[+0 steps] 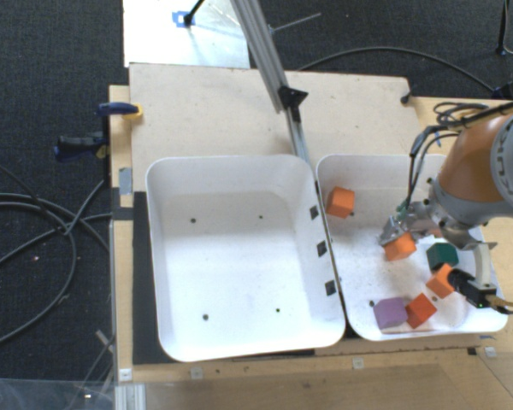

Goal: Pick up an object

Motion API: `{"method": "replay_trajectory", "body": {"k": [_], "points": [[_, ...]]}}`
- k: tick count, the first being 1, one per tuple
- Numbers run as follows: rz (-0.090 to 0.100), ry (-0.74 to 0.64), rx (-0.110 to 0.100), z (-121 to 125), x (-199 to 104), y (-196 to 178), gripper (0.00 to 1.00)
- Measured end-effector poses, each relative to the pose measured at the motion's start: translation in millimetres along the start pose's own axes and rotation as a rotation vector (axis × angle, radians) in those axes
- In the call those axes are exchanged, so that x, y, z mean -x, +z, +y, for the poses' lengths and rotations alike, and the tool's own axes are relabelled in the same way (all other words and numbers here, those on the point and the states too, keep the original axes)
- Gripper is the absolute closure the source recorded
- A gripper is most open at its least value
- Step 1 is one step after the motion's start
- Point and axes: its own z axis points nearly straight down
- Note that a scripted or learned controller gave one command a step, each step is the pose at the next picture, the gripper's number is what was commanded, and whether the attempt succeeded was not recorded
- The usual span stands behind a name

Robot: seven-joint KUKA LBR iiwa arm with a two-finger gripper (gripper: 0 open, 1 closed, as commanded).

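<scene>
One orange block [400,248] right at the tool [396,231] tip (grip state unclear).

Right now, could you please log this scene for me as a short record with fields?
arm: reaches in from the right over the right bin
gripper: low in the right bin, at an orange block
grasp: cannot tell
other right-bin contents: orange cube near the divider; green block; purple block; two more orange blocks
left bin: white, beside the right bin

Black cables [34,229] snake over dark carpet [43,58] beside the bench [214,114].
</scene>
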Motion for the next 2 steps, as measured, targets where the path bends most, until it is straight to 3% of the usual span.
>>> {"method": "replay_trajectory", "body": {"k": [1, 2], "points": [[0.001, -0.003, 0.000, -1, -56, 10, 1.00], [0.003, -0.005, 0.004, 10, -109, -93, 1.00]]}}
